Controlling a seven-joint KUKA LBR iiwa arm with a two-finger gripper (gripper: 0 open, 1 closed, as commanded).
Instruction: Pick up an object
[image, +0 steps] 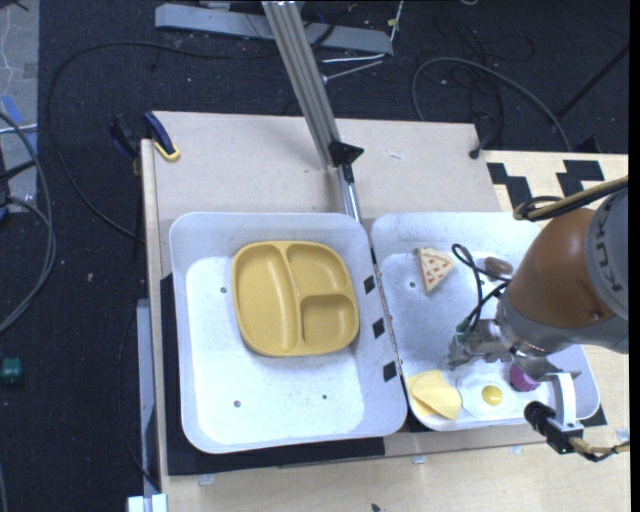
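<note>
While the arm (565, 290) hangs low over the right bin (400, 300), its wrist covers the gripper (480, 350), and I cannot tell how the jaws stand or whether anything sits between them. Nearest the camera, at the bin's front edge: a yellow wedge (436, 396) and, just beside it, a fried egg (488, 395); both look like light, rigid, smooth toy food, likely slippery, the egg flat and hard to pinch except across its rim. A purple piece (521, 378) is mostly hidden under the wrist; identity unclear. Farther back, a pizza slice (434, 269) lies clear; best candidate, grip across its sides. The brown item (497, 267) beyond is partly occluded. In the left bin (200, 300), a yellow divided plate (296, 298).
</note>
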